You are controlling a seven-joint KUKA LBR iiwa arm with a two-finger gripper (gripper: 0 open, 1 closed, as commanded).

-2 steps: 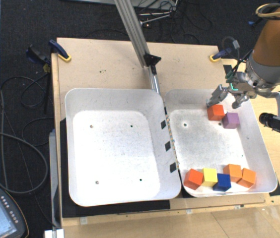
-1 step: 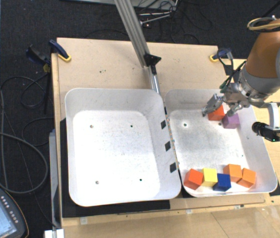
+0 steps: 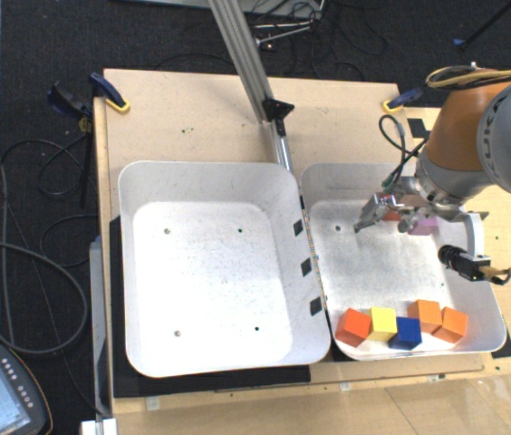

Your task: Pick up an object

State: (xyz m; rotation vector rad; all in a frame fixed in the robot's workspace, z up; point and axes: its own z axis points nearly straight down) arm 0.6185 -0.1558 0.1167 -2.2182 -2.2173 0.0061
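Arm enters from the right, orange band and grey link cut off at the frame edge. The claw [image 3: 384, 214] hangs over the upper part of the right bin [image 3: 364, 252], its dark fingers pointing left and down toward the bin floor; the wrist body and cabling hide most of the mechanism, so I cannot tell whether the fingers stand wide or narrow, and nothing can be made out between them. A pale purple object [image 3: 427, 227] shows just beside the wrist on its lower right; only a small corner is visible, the rest is covered by the arm, and its shape cannot be made out. Whether it rests on the bin floor or touches the claw is unclear. Along the near wall of the right bin sit five blocks in a tight cluster: an orange block [image 3: 355, 325] at the left, a yellow block [image 3: 383, 322] touching it, a blue block [image 3: 408, 333] next, partly overlapping the view of the yellow one, then two more orange blocks [image 3: 442, 320] pressed together at the right. All five lie well apart from the claw. The left bin [image 3: 206, 261] shows a speckled white floor. Both bins sit side by side on the wooden tabletop [image 3: 192, 116], their inner rims touching.
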